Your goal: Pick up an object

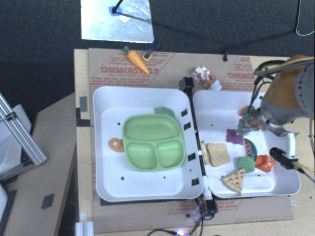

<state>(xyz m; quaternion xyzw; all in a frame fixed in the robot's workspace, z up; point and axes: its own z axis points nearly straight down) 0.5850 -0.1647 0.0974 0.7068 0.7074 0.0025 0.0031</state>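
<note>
A small purple plastic toy (pixel 235 136), lumpy like a bunch of grapes, lies on the floor of the right shallow white bin (pixel 285 186), well to the right of the green three-compartment plastic plate (pixel 152 141) that sits in the left white bin (pixel 100 132). The gripper (pixel 244 127) hangs just above and right of the purple toy, at the end of the grey arm with its orange band; whether it is spread or pressed together cannot be told, and no object shows in its grasp. Also right of the plate are a tan, square-cut toy toast slice (pixel 218 154), a triangular toy pizza wedge (pixel 235 180), a knobbly green piece (pixel 246 163), a curved watermelon slice (pixel 251 149) and a glossy red-orange piece (pixel 264 163). A small orange-brown ring (pixel 116 144) lies just left of the plate. Beyond the plate, on the brown cardboard sheet (pixel 167 63) printed in red with "CHEMCAST", rest a smooth orange toy carrot (pixel 137 61) and a crinkly red-and-white packet (pixel 205 77).
</note>
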